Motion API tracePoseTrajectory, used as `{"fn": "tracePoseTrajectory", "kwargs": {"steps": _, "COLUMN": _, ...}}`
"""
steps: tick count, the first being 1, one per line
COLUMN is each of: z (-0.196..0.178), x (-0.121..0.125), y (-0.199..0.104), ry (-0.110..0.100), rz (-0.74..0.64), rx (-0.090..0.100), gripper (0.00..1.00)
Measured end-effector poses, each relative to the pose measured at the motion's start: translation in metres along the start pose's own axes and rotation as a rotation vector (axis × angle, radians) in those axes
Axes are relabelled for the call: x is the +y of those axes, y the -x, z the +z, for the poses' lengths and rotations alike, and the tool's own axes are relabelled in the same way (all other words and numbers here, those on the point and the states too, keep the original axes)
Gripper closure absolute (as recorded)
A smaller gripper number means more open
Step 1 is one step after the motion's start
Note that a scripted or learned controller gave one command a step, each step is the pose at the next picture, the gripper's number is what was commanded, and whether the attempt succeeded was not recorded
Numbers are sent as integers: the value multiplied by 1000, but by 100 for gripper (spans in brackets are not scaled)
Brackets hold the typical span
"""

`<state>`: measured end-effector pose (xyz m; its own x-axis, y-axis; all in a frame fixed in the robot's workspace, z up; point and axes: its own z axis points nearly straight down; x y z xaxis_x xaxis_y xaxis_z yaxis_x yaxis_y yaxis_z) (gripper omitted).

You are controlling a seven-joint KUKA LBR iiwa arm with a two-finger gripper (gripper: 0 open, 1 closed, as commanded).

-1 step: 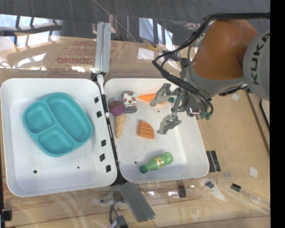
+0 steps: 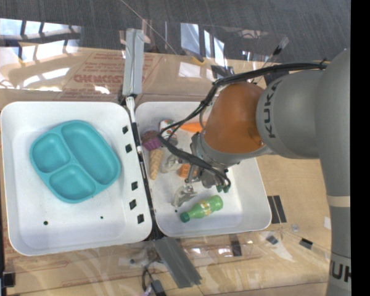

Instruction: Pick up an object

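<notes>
The grey KUKA arm [image 2: 308, 116] reaches in from the right, its thick link bending down toward the bench. The orange band [image 2: 234, 119] above the wrist bulges toward the camera, with black cables looping over it. Below it the gripper [image 2: 194, 187] points downward and left, its metal fingers hanging low.

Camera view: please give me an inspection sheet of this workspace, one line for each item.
Surface: two white bins, left bin and right bin, side by side on a bench.
Job's things: green bottle lying in right bin, ice-cream cone, purple piece, orange piece.
Clutter: teal divided plate in left bin.
Grippers: gripper low over right bin; jaws' state unclear.
Cables: black cables along the arm.
Surroundings: clear panels behind bins.
</notes>
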<state>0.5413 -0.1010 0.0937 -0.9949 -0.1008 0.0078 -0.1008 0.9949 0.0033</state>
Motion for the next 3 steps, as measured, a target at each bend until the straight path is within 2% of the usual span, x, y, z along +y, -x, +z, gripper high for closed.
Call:
{"fn": "tracePoseTrajectory", "kwargs": {"steps": 1, "z": -8, "x": 2, "y": 2, "ry": 0, "rz": -8, "rx": 2, "gripper": 100}}
{"fn": "tracePoseTrajectory", "kwargs": {"steps": 2, "z": -164, "x": -22, "y": 15, "ry": -8, "rz": -142, "rx": -16, "gripper": 100}}
{"fn": "tracePoseTrajectory", "kwargs": {"steps": 3, "z": -113, "x": -40, "y": -33, "ry": 0, "rz": -364, "rx": -1, "gripper": 100}}
